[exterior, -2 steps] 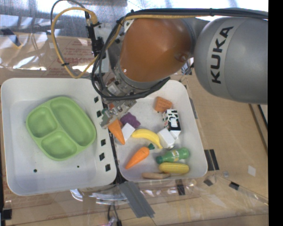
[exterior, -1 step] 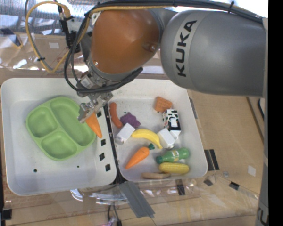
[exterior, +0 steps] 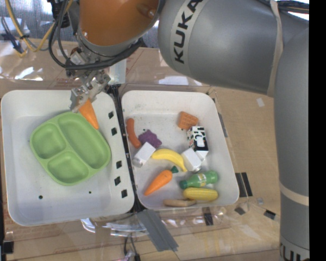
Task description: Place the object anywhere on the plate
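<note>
Closest to my camera, the grey arm (exterior: 223, 37) reaches over the left bin (exterior: 22, 200). From this view I see the fingers (exterior: 88, 93) gripping an orange carrot (exterior: 89, 115) by its top, its lower end touching the green plate (exterior: 70, 148) rim.

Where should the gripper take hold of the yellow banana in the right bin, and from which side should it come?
Grip the banana at its thick middle, coming from straight above, fingers closing across its narrow width. It lies flat and curved; the white block and the carrot crowd its ends, so probably the middle is freest.
</note>
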Controlling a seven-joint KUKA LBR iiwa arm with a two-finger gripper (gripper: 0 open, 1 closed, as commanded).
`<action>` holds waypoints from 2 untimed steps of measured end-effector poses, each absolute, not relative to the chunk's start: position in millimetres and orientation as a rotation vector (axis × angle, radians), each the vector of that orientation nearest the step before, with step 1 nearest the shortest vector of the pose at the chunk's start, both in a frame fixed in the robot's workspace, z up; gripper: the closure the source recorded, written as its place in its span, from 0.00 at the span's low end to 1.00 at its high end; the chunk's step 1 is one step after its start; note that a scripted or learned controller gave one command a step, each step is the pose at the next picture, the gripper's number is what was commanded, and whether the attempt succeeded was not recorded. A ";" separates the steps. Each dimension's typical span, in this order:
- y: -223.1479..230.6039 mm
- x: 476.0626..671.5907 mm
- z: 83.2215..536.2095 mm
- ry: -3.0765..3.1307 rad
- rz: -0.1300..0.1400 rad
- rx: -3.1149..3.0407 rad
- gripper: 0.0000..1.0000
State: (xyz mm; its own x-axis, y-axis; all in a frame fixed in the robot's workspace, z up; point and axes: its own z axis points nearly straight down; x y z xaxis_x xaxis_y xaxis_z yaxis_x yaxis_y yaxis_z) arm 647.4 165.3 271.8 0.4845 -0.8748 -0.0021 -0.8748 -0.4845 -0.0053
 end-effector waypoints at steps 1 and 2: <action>159.9 618.2 297.1 0.947 -0.001 -2.990 1.00; 171.1 577.8 498.1 0.902 -0.025 -2.995 1.00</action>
State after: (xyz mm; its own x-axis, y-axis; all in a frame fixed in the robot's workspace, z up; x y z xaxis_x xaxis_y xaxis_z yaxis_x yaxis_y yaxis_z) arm 577.8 171.1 498.1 0.8334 -0.5525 0.0115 -0.5523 -0.8335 -0.0180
